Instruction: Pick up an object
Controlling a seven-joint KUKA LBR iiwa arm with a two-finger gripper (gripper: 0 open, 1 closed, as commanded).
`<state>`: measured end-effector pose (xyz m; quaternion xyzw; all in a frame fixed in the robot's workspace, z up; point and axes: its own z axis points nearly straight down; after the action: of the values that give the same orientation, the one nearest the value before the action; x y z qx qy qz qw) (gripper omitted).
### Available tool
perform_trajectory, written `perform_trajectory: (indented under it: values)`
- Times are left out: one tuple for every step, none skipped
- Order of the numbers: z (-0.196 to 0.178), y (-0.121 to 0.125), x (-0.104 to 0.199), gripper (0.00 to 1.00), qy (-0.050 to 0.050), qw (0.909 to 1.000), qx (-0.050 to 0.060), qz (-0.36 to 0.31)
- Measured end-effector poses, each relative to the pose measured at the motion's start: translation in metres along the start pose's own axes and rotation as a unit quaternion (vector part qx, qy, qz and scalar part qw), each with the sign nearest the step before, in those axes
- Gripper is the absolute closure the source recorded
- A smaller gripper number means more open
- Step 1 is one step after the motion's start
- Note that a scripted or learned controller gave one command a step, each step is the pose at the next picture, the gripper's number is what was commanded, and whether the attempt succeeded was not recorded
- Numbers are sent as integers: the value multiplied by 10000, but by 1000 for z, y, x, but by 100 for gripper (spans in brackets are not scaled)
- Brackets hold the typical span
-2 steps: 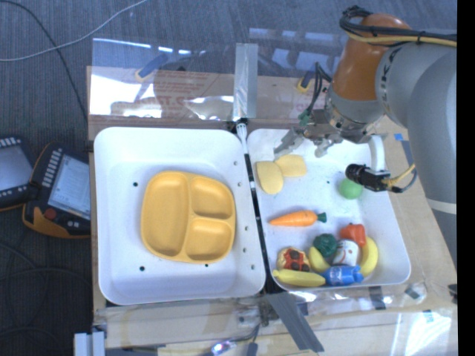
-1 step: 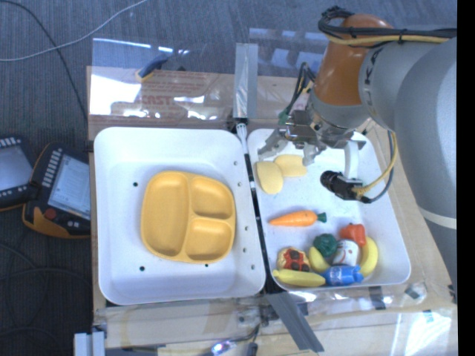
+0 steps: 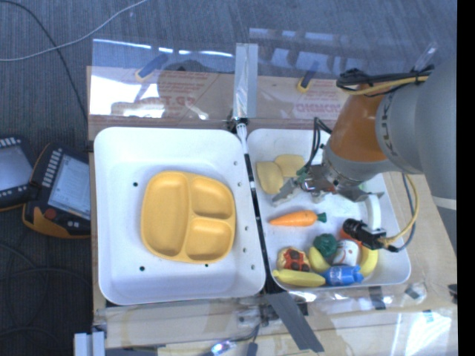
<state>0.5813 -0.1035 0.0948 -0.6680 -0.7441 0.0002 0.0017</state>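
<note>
The right bin (image 3: 393, 273) holds several small objects. Two pale yellow slices (image 3: 272, 173) lie at its back left, and an orange carrot (image 3: 294, 218) with a green top lies in the middle. Along the front sit a banana (image 3: 300, 277), a red and yellow piece (image 3: 292, 258), a dark green piece (image 3: 324, 244) and a blue item (image 3: 343, 276). My gripper (image 3: 300, 188) hangs low over the bin, just right of the pale slices and just above the carrot. Nothing can be seen held in it.
The left bin (image 3: 119, 273) contains a yellow divided plate (image 3: 187, 215). A wall between the bins runs down the middle (image 3: 254, 221). A black cable and connector (image 3: 360, 232) trail from the wrist over the right bin. A handheld pendant (image 3: 59, 191) lies off the bench at left.
</note>
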Motion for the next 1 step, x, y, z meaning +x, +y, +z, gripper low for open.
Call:
perform_trajectory:
  values:
    - [4,-58,3,0,-26,9972,-100,734]
